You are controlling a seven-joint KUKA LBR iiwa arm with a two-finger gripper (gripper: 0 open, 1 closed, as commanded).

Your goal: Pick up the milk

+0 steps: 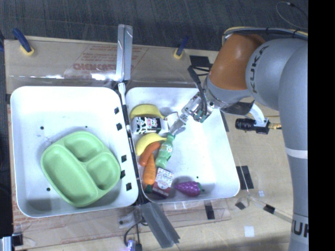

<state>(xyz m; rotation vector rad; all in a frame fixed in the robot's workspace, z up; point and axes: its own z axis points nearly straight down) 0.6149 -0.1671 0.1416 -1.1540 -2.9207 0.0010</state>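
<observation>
A green divided plate (80,167) lies in the left bin (26,103). In the right bin (220,156), the milk (146,124) (a small cow-patterned carton) sits by the left wall between two bananas (146,110), above a carrot (150,167), green bottle (164,151) and purple grapes (188,187). The gripper (178,125) hovers just right of the milk, fingers parted, grasping nothing.
</observation>
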